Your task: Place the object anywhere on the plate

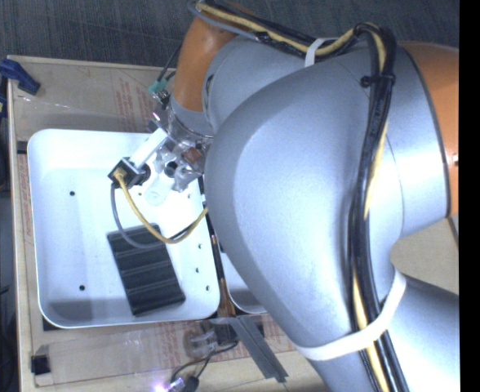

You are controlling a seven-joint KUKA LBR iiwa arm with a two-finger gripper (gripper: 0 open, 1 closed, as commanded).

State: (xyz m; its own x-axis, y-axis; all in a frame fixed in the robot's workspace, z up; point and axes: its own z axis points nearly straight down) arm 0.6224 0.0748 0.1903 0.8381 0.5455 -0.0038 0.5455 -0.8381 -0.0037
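A dark ribbed rectangular slab [146, 272] lies flat near the front of the left white bin [60, 219], tilted slightly to the left. My gripper [154, 174] hangs over the back right part of that bin, above and apart from the slab. Its white and metal wrist parts and a small black block face down toward the bin floor. A yellow cable [162, 235] loops from the wrist down to just above the slab's top edge. The bulky grey arm [322, 186] covers the gripper's right side.
The arm hides nearly all of the right bin [244, 300]; a sliver of its front left corner shows. A wooden bench [101, 96] surrounds the bins. A blue clamp [18, 74] sits at the bench's back left corner.
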